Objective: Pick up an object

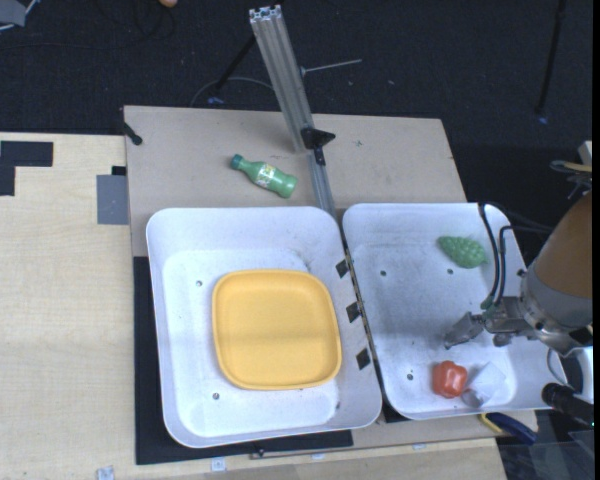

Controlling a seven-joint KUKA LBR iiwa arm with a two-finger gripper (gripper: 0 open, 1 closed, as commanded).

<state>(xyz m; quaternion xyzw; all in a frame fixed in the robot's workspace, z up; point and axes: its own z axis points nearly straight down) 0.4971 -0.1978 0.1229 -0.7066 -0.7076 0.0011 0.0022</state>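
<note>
Two shallow white bins sit side by side on the counter (400, 158), walls keeping loose items within the arm's reach. The left bin (175, 258) holds a yellow square plate (276, 328), lying flat at its centre. The right bin (400, 288) holds a green bumpy object (464, 252) toward 1 o'clock and a red object (449, 379) near 5 o'clock, either a likely pick. A green bottle (264, 175) lies on its side beyond the bins at 12 o'clock. The arm (565, 268) enters from 3 o'clock, wrist bent low over the right bin. The pincer (462, 334) points toward 9 o'clock, just above the red object and holding nothing; how wide it stands I cannot tell.
</note>
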